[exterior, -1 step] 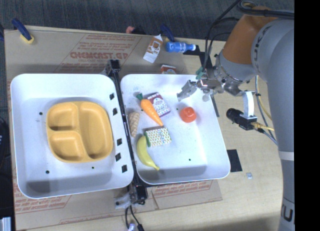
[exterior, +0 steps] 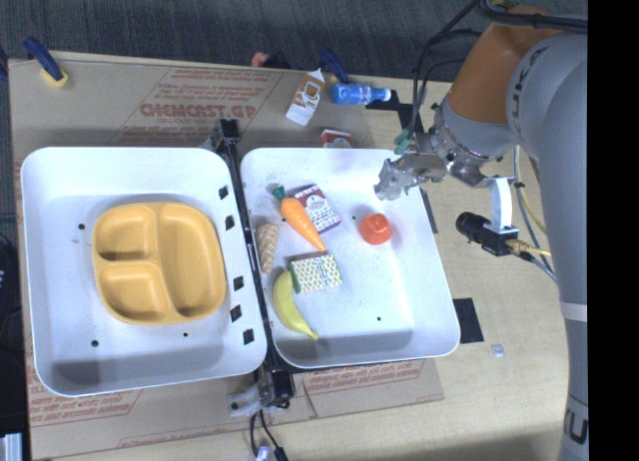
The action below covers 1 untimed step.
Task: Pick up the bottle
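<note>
Nearest the camera, the front rims of the two white bins meet at a black clip, which seems to be there to keep them side by side; the left bin [exterior: 60,349] carries a yellow divided plate [exterior: 160,259] lying flat in its middle. The right bin [exterior: 419,309] holds the clutter: a banana [exterior: 290,304] nearest, a patterned block [exterior: 317,272] just beside its upper end, a pale ridged piece [exterior: 268,244] against the left wall, then a carrot [exterior: 300,222] lying slantwise, touching a small carton [exterior: 319,208]; a red round piece [exterior: 376,229] sits apart to the right.

Over the bin's far right part hangs the gripper [exterior: 391,185], near the red piece and above the bin floor; whether it is wide or narrow cannot be told from this slant, and nothing shows held in it.

Farther still, past the far rim, the bottle [exterior: 354,95] – blue, with a paler cap end – lies on its side on the brown bench [exterior: 180,100], outside both bins, between a small packet [exterior: 305,100] and the arm's cables; a little red box [exterior: 336,137] rests close to the rim below it.

Judging from this, the pick is not yet begun – the gripper stands over the bin and would need to go beyond the rim; a bottle on its side may roll, so closing across its body looks safest.
</note>
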Each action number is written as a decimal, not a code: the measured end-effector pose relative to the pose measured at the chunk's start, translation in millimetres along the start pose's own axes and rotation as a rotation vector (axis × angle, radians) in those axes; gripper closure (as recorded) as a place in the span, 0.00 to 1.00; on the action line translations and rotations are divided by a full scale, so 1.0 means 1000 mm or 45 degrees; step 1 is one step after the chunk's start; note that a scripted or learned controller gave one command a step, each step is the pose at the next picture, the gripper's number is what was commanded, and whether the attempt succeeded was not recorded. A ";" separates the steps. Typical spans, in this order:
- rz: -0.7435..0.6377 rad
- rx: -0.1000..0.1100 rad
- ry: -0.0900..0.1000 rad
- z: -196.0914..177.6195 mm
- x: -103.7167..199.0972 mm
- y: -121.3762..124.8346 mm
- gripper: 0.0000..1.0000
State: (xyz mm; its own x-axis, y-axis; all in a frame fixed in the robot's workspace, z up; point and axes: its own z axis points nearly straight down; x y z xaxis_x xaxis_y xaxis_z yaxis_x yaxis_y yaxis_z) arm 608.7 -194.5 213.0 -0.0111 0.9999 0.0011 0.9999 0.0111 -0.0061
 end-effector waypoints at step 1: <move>-0.148 -0.002 0.000 0.079 0.039 -0.038 1.00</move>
State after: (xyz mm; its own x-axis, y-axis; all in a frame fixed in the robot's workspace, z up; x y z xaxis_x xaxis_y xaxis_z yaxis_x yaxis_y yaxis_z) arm 569.9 -156.0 134.1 -0.1270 0.9919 0.0014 0.9919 0.1270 -0.0044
